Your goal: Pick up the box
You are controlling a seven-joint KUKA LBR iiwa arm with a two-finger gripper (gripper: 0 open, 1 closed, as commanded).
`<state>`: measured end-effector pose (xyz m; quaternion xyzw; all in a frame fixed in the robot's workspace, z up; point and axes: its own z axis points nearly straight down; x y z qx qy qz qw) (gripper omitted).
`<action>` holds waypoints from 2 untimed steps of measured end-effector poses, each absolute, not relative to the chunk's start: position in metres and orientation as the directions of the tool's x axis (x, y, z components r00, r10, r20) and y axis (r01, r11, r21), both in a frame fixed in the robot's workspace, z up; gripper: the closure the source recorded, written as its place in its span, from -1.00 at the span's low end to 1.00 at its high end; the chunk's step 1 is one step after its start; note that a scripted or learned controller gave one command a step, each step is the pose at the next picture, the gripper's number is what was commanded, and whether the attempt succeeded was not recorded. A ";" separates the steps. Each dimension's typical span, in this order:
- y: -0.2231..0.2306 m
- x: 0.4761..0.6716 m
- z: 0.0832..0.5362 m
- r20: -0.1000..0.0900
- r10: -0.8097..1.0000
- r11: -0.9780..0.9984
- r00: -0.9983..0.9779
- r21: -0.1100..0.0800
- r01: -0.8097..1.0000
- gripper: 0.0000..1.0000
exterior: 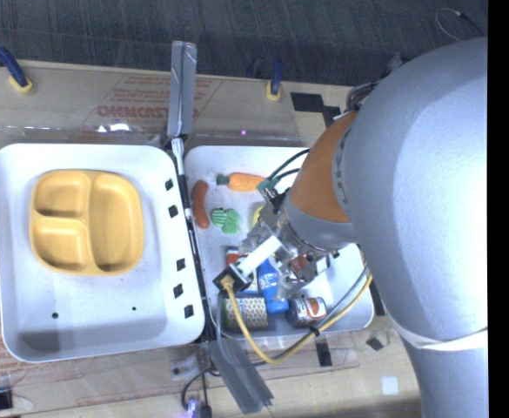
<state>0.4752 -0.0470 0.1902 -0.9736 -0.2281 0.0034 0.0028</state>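
The box (271, 287) is small and blue with white print. It lies in the near part of the right bin (351, 313), partly under the wrist. My gripper (276, 266) reaches down into this bin directly over the box. The grey arm with its orange band (319, 181) covers the bin's right half. I cannot make out whether anything is held.
In the right bin lie a carrot (242, 181), a brown sausage (201, 204), a green toy (226, 220), a can (308, 309) and a mesh-patterned object (248, 313). A yellow divided plate (87, 220) sits in the left bin (28, 329). A yellow cable (263, 348) loops over the front rim.
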 end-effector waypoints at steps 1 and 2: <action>-0.053 0.481 0.190 -0.002 0.836 -0.548 0.548 -0.008 0.836 -1.00; -0.029 0.477 0.264 0.000 0.821 -0.572 0.572 -0.003 0.821 -1.00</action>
